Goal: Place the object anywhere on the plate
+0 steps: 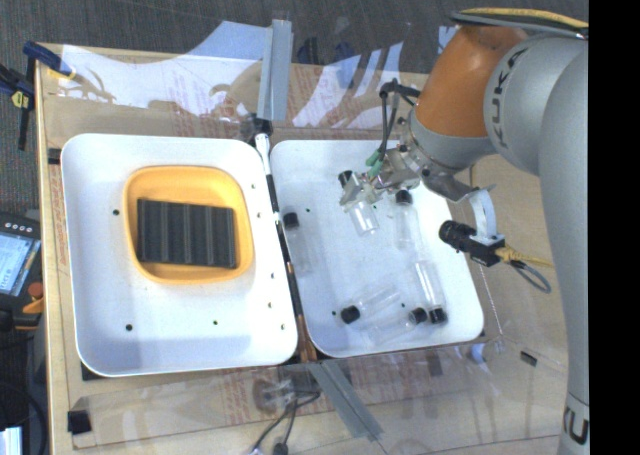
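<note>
A yellow plate [186, 183] lies in the left bin [90, 293] with a dark grey ribbed block [188, 233] on its middle. Several clear vials with black caps lie in the right bin [320, 333]. One vial [364, 218] lies just below my gripper [357, 189], which hangs low over the upper middle of that bin. I cannot make out whether the gripper touches this vial. Another vial [405, 228] lies a little to the right, its black cap [403, 197] beside the wrist.
More clear vials [425, 288] with black caps lie along the right bin's near edge. A lone black cap [290, 218] sits by the divider between the bins. A black cylinder [462, 238] on the arm overhangs the right rim. A metal bar [272, 73] stands behind the bins.
</note>
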Robot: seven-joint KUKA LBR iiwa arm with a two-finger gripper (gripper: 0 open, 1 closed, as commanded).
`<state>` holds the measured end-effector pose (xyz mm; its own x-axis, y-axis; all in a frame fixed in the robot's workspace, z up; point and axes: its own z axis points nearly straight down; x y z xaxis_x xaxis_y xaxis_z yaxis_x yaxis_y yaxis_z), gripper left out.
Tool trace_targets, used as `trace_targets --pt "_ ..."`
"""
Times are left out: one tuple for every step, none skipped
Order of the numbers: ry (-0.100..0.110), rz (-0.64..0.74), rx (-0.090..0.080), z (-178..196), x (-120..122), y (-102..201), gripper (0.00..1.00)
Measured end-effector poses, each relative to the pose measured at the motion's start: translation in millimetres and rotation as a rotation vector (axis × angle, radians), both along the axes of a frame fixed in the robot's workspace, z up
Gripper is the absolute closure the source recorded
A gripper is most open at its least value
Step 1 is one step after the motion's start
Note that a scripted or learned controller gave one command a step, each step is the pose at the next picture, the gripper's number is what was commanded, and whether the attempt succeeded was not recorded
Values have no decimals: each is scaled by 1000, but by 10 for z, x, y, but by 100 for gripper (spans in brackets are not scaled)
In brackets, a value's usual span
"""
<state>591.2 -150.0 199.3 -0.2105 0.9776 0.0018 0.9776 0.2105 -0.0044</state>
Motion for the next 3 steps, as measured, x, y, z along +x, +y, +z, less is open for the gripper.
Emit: trace_targets --pt "-4 215 -1 344 295 226 100" --pt "-1 439 1 40 282 305 100" --pt "-3 646 1 18 362 579 100"
